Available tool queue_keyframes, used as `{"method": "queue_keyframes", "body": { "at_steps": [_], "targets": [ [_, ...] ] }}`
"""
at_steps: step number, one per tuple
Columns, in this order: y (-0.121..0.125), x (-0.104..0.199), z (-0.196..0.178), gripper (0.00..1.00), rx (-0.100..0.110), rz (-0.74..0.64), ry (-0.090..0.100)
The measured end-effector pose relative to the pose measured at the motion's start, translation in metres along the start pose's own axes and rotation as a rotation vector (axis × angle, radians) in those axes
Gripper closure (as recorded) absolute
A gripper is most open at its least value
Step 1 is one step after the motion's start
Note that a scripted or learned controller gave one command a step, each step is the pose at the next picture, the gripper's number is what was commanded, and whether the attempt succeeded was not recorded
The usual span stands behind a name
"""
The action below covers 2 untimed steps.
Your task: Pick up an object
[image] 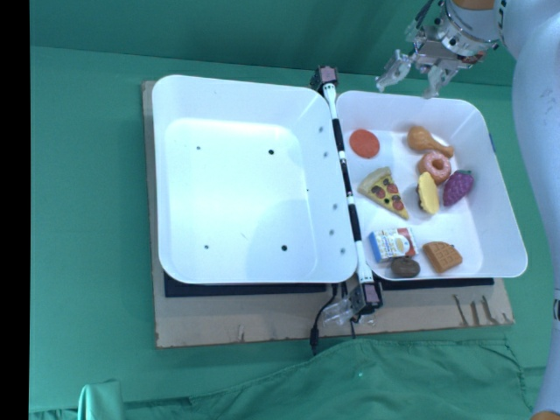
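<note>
gripper: my gripper (411, 79) hangs above right bin's (499, 234) far rim, fingers spread wide, nothing between them
objects: toy food in right bin, pizza slice (384, 192), donut (434, 164), purple grapes (458, 186), waffle (442, 255)
left bin (184, 261): white

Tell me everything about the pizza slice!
The pizza slice is a toy, plastic by its look: a yellow triangle with red round toppings and a tan crust along its upper edge, its tip pointing toward the bin's near side. It lies flat in the right bin, near the divider. Nothing touches it; the red disc lies above it and the small carton below. The gripper is away from it, over the bin's far rim.
</note>
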State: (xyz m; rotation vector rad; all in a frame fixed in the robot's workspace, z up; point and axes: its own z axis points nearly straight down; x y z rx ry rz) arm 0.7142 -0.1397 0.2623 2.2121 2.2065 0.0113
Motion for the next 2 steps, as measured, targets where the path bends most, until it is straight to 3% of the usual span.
{"method": "queue_keyframes", "body": {
  "at_steps": [1, 2],
  "targets": [
    [0.002, -0.001, -0.015, 1.0, -0.01, 0.001, -0.005],
    [0.01, 0.003, -0.08, 1.0, 0.004, -0.001, 0.004]
  ]
}}
